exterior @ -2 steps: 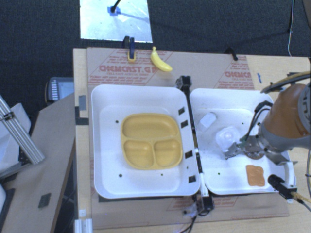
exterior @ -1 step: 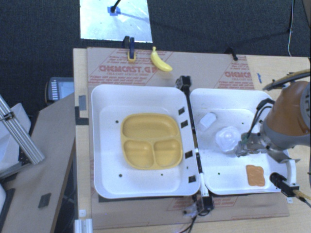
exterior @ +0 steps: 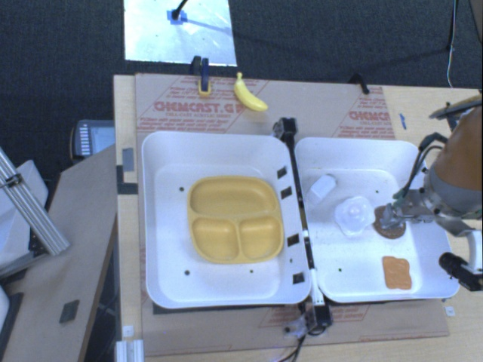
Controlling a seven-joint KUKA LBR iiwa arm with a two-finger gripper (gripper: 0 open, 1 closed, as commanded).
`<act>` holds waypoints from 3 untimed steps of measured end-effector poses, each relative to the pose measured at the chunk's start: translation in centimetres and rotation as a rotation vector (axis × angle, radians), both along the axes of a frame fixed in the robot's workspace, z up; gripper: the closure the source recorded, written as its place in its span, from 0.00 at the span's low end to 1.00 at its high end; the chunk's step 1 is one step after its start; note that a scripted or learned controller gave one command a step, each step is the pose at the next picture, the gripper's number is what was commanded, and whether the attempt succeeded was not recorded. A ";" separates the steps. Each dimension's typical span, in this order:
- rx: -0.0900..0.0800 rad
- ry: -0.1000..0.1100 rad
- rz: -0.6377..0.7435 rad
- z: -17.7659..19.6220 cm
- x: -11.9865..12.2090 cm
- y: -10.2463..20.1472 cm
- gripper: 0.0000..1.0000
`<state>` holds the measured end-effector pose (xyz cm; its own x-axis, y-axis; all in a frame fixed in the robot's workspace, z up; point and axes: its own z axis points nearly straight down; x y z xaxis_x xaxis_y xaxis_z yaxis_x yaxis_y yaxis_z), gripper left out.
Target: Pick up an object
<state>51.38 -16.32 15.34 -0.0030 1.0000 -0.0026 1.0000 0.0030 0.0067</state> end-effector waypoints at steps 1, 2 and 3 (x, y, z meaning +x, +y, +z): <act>0.000 -0.001 0.001 6.3 -0.2 -0.5 1.00; 0.001 0.003 0.001 7.0 -0.1 -0.5 1.00; 0.004 0.004 0.006 6.3 0.4 5.5 1.00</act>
<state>51.80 -10.79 21.67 -0.0094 1.0000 0.0016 1.0000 0.0094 0.0023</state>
